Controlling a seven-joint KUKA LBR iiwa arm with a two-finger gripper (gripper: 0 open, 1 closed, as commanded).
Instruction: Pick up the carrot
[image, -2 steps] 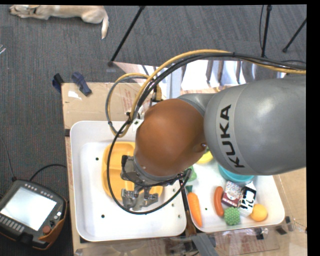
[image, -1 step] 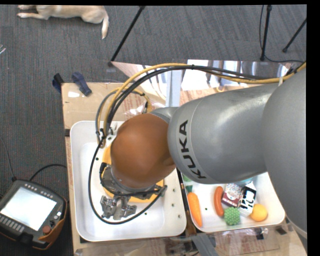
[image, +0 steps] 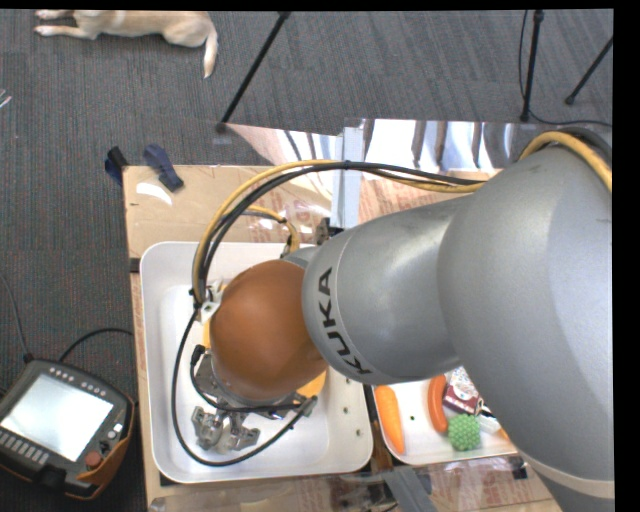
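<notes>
Nothing picked up yet, judging by the layout: long orange tapered carrot (image: 390, 419) lying loose in the right-hand shallow white plastic bin (image: 428, 455), tight against that bin's left wall, pointed end toward the camera. Meanwhile down in the left-hand shallow white bin (image: 160, 300) with the metal two-finger hand (image: 222, 430), hanging low over the bin floor near its front left corner, well apart from the carrot and across the divide between the two bins. Impossible to tell how wide that hand stands from this angle, and nothing visible between its tips. Hard to see much else under the big grey arm link (image: 470, 290) and the orange band (image: 262, 330) above the wrist, with black cables (image: 185, 400) looping round it. Still to do, by the look of it: the whole job, meaning a crossing to the right bin, a descent over the carrot, a closing and a lift. As for the carrot itself: smooth, bright orange, slim, narrowing to a tip, lying flat. Near it, a red sausage-shaped object (image: 437, 404) and a knobbly green ball (image: 463, 432), both close but apart from it.
</notes>
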